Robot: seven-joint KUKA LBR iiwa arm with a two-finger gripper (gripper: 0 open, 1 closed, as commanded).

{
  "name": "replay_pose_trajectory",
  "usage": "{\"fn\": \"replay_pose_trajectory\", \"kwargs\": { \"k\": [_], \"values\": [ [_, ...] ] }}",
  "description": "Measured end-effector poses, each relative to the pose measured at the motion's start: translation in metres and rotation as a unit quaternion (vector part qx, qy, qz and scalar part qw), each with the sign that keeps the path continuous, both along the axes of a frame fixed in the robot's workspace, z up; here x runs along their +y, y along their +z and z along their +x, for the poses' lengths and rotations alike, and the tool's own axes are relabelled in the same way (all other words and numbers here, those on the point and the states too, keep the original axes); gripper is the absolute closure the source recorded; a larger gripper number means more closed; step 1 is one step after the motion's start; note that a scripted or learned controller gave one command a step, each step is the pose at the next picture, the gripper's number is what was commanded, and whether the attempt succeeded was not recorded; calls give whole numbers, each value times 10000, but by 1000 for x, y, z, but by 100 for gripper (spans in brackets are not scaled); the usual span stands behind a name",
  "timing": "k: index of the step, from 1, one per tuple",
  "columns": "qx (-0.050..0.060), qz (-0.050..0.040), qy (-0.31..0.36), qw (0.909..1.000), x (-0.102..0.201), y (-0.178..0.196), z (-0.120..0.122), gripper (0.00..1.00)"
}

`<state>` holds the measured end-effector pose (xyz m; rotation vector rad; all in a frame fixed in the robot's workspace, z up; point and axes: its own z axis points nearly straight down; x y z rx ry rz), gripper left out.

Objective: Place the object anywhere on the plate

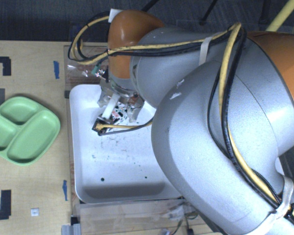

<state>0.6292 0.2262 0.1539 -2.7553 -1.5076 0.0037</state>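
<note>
Green plate (23,130) sits bare, far left. Gripper (112,112) low in bin (117,175); grip state indeterminate. Step: pickup. Next: lift, carry left.

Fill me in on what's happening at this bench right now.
A grey KUKA arm reaches in from the right and has its gripper down inside the white bin, near the bin's far end. Whether it has hold of any object can't be made out from this angle. The green divided plate, the place the object should end up, sits on the wooden bench to the left of the bin, with nothing on it yet.
</note>
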Motion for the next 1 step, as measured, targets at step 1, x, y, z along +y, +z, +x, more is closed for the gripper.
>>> {"fn": "replay_pose_trajectory", "kwargs": {
  "k": [1],
  "values": [
    [-10,0,515,9987,-7,18,20,0]
  ]
}}
